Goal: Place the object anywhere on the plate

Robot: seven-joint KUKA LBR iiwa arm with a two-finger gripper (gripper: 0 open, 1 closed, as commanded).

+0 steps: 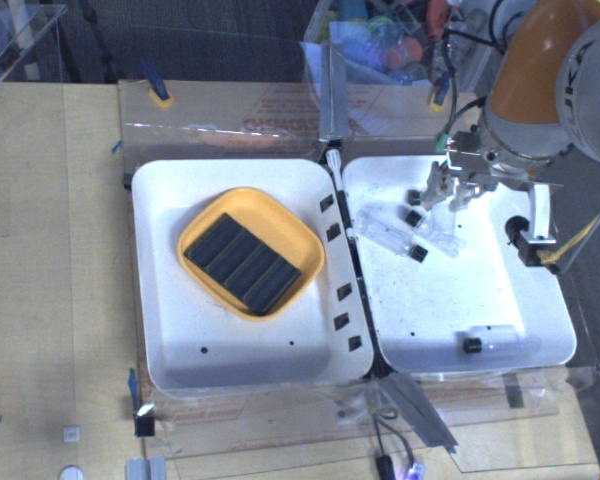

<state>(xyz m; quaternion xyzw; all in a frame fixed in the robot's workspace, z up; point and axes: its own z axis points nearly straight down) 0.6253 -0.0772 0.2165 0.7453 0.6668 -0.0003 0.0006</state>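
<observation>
Plate [305,243]: yellow, dark ribbed slab on it | gripper [435,213]: spread, holding nothing

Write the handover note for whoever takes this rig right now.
Pincer: over the right bin, with transparent fingers; whether open or shut can't be judged, and nothing is seen held.
Plate: the yellow plate lies in the left bin with a dark ribbed slab on it.
Right bin: a small dark-capped clear item lies near its front edge.
Done: slab on the plate.
Left: unclear; confirm which object is meant.
</observation>
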